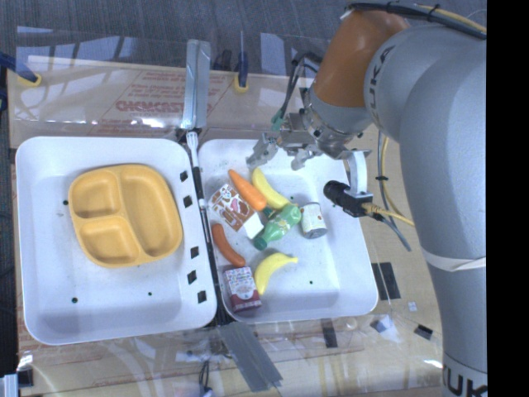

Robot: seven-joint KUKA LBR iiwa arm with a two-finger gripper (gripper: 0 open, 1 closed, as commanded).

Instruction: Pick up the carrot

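Below and just left of the gripper, the carrot is lying in the right bin (beside a yellow banana); fingers spread, gripping nothing, the arm is reaching from the right

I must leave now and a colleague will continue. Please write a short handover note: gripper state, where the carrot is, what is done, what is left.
Gripper: above the back edge of the right bin, fingers spread, holding nothing.
Carrot: lies in the right bin, just in front of the gripper, between a snack pack and a banana, touching or almost touching both.
Left bin: holds a yellow tray, not part of the job.
Done: arm is at the right bin, near the carrot.
Left: lower onto the carrot, close, lift. Neighbours are tight, so the grasp may catch the banana.
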